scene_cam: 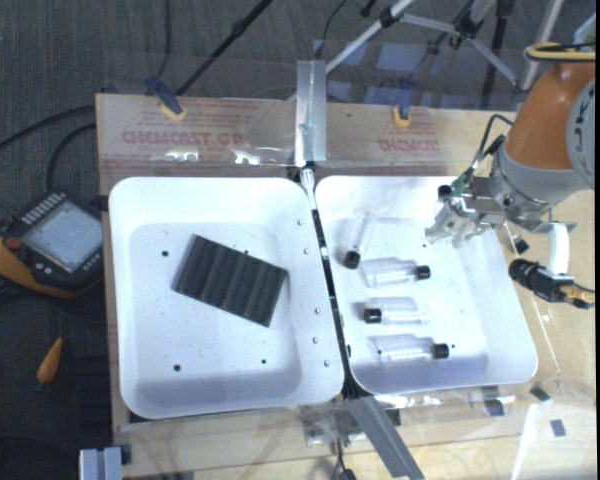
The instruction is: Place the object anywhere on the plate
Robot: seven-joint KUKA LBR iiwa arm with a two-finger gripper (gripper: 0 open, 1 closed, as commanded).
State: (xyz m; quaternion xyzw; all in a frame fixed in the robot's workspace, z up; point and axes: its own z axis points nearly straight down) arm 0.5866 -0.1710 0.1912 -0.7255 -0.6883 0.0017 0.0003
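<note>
Bench surface: wood-coloured board (230, 133) on a dark carpeted floor, bearing two shallow white bins side by side, divided by a black seam.

Left bin (140, 368): one dark ribbed rectangular plate (229, 280), lying flat and skewed, near the bin's middle.

Right bin (500, 353): four clear vials with black caps, all lying on their sides.
- Vial one (355, 238), slanted, cap toward the seam, nearest the plate.
- Vial two (395, 271), cap pointing away from the plate.
- Vial three (397, 314), cap toward the plate.
- Vial four (410, 348), cap away from the plate.

Arm: grey with orange band, at the right bin's far right corner. Gripper (450, 223) hangs over that bin, farther from the plate than every vial; vial two is the closest to it, apart, not touching. Nothing is seen between its fingers; how far they are parted cannot be told.

Off the bench, beyond the left bin: handheld pendant (55, 243) with a screen.
</note>
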